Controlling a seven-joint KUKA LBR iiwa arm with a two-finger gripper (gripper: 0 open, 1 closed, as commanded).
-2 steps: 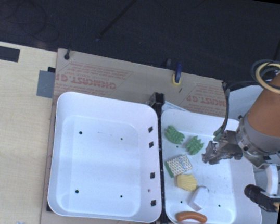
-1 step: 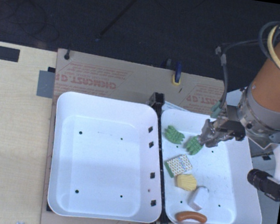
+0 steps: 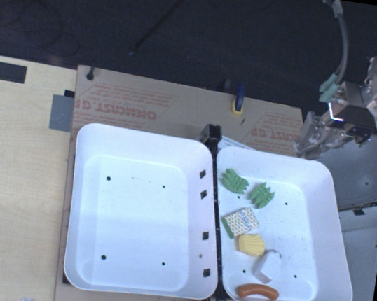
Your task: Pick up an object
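The tool (image 3: 315, 141) hangs above the far right corner of the right bin (image 3: 336, 226); whether it is released or clenched cannot be told from this angle, and nothing shows in its grasp. Every candidate lies in that bin, below and left of the tool: two green toy pieces (image 3: 234, 182) (image 3: 262, 194) closest, then a patterned block (image 3: 241, 222) touching a yellow piece (image 3: 251, 245), a white block (image 3: 266, 266) just beyond, and an orange sausage-shaped toy (image 3: 257, 292) farthest off, against the near wall. The left bin (image 3: 81, 200) sits well away. The nearer green piece looks like the best target: it stands apart from its neighbours. Centre over it before descending, and straddle its narrow side.
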